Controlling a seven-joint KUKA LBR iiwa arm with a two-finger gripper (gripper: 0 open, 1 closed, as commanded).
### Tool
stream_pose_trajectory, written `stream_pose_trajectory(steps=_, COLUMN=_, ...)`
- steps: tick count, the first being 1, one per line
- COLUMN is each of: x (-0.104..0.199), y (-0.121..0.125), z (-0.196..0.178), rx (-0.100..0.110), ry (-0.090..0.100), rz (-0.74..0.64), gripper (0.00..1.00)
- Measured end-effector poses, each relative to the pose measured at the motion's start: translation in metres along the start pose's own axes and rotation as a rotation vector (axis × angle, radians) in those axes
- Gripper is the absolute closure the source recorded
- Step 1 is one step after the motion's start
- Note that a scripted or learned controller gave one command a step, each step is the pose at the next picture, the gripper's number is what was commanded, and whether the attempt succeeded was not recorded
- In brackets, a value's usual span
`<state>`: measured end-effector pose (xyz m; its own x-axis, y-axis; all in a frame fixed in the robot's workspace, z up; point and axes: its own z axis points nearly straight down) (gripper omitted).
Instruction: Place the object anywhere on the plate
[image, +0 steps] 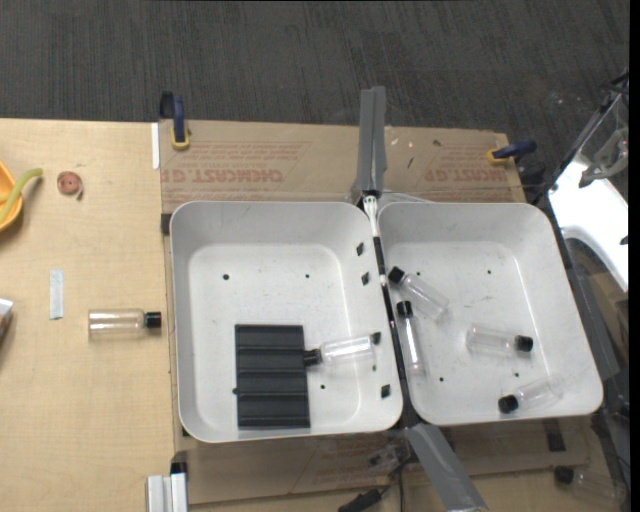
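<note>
A black ribbed plate (271, 377) lies flat in the front part of the left bin (180, 300). A clear vial (340, 351) lies on the bin floor just right of the plate, with its black cap against the plate's right edge. In the right bin (565, 270) lie several more clear vials with black caps: one near the divider at the back (420, 292), one along the divider (408, 335), one in the middle (497, 343) and one at the front right (530, 397).
Another clear vial (122, 321) lies on the wooden bench left of the bins, beside a small white strip (56, 294). An orange bowl (8, 195) and a pink disc (68, 182) sit at the far left. A grey post (372, 140) stands behind the divider between the bins.
</note>
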<state>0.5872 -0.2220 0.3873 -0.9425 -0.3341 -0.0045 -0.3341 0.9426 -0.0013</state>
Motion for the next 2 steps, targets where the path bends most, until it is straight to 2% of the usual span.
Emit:
stream_pose_trajectory(steps=1, x=-0.067, y=0.024, z=-0.041, rx=0.000, ry=-0.001, rz=-0.099, gripper=0.00)
stream_pose_trajectory(steps=2, x=-0.029, y=-0.011, z=-0.055, rx=0.000, ry=-0.001, rz=-0.352, gripper=0.00)
